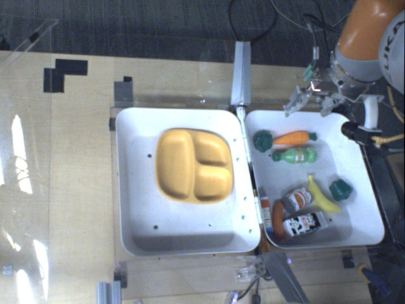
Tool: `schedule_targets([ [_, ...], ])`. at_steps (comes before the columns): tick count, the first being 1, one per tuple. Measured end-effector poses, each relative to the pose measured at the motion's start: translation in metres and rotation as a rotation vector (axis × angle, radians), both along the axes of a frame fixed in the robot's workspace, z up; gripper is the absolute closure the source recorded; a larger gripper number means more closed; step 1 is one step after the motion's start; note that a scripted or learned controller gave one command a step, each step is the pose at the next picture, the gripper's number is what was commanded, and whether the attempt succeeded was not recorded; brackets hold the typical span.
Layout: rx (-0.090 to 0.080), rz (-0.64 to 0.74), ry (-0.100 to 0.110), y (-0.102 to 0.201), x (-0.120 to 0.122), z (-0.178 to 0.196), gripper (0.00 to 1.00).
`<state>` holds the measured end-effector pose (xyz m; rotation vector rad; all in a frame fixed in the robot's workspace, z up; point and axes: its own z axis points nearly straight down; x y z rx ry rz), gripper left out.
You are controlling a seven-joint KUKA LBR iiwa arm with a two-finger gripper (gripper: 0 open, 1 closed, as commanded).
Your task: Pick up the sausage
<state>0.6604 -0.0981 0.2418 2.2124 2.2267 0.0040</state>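
Left bin [133, 233], shallow white plastic: you have one yellow three-compartment tray [193, 164] at its centre. Right bin [364, 230]: the reddish-brown sausage [278, 217] lies untouched at 7 o'clock against the near-left wall, beside a can [299, 199], a small carton [305, 223] and a banana [322, 196], with a carrot [292, 138] and green bottle [295, 156] toward 12. Two-finger gripper [310, 102]: above the bin's 12 o'clock rim, jaws spread and holding nothing, so your pick is all still to do; pale wooden bench [63, 170], dark carpet [126, 11] beyond.
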Motion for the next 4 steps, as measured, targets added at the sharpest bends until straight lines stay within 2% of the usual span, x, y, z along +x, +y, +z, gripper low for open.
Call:
schedule_targets([
  [1,0.000,0.057,0.001,0.094,-0.025,-0.057,0.00],
  [2,0.001,0.006,-0.001,0.081,-0.102,-0.056,0.00],
  [3,0.001,-0.075,0.001,0.109,-0.173,-0.057,0.00],
  [4,0.001,-0.093,0.001,0.088,-0.173,-0.057,0.00],
])
